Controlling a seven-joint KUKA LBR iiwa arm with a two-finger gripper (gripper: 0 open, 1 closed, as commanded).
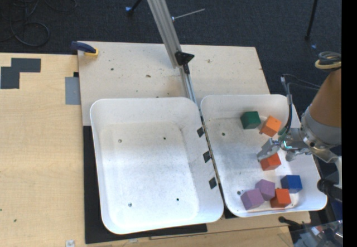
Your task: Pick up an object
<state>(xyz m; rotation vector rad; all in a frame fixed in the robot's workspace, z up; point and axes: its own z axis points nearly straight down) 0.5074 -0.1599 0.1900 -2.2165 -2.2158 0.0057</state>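
Hovering my gripper (270,153) in the right bin (234,184), directly over a red block (271,161); grip state: cannot tell. Also present: green block (250,120), orange block (271,126), blue block (291,183).

White bins (145,218), green block (250,120), orange block (271,126), blue block (291,183), two purple blocks (258,194), seemingly red block (271,161)
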